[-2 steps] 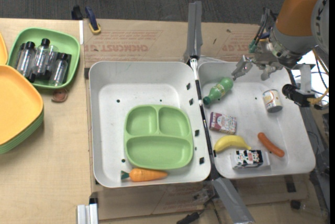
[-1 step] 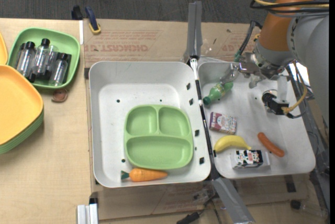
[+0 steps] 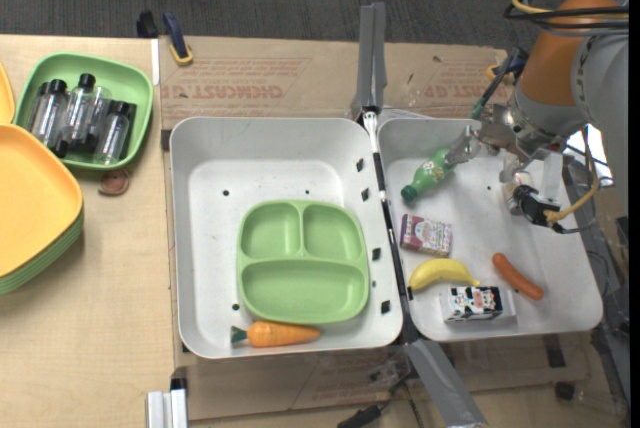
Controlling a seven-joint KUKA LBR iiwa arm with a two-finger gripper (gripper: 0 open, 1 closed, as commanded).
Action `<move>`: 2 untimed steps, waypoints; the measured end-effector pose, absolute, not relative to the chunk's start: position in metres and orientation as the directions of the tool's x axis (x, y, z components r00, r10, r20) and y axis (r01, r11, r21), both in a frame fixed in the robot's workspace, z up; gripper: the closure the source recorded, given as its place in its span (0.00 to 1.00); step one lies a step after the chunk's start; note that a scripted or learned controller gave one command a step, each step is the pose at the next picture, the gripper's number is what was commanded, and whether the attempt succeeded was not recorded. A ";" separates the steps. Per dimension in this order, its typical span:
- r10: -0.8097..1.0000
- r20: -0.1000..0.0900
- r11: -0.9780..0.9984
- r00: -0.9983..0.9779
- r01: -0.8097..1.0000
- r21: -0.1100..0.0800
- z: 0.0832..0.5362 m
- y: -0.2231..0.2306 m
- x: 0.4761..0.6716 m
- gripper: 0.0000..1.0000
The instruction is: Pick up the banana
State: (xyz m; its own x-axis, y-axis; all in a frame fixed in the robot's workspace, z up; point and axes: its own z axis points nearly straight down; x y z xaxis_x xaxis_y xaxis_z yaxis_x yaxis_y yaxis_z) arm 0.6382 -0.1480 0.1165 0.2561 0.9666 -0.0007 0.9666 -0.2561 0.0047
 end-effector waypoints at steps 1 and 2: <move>0.758 0.029 -0.652 0.652 0.758 -0.001 0.101 -0.162 0.635 0.00; 0.758 0.015 -0.652 0.652 0.758 0.003 0.108 -0.168 0.632 1.00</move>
